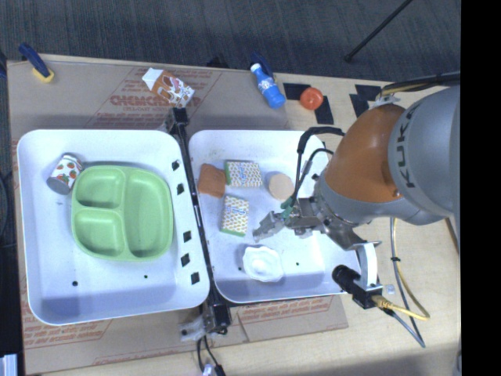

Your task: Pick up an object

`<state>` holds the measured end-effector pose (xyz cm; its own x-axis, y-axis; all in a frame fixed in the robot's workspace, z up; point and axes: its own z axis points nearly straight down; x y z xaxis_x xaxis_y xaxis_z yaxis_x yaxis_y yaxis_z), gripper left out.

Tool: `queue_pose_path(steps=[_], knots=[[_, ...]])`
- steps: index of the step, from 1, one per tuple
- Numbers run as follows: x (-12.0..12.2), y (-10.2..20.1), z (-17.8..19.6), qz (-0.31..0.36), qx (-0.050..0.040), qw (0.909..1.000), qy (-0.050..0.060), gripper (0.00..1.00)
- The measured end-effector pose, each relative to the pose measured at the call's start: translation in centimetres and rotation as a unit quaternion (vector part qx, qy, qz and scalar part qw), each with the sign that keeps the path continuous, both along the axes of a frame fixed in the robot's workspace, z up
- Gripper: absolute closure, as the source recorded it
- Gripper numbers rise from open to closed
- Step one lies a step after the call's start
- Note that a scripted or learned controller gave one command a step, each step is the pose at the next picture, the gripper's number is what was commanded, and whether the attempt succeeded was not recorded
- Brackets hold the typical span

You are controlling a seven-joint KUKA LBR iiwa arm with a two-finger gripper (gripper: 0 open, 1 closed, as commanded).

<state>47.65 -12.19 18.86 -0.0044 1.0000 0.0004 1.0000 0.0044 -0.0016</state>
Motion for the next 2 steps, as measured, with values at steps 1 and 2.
queue_pose_path(steps=[1,2], knots=[[-0.1,0.8,-9.7,0.001,0.0005,1.0000,0.001,0.00],[9.1,2.9,-9.5,0.001,0.0005,1.0000,0.000,0.00]])
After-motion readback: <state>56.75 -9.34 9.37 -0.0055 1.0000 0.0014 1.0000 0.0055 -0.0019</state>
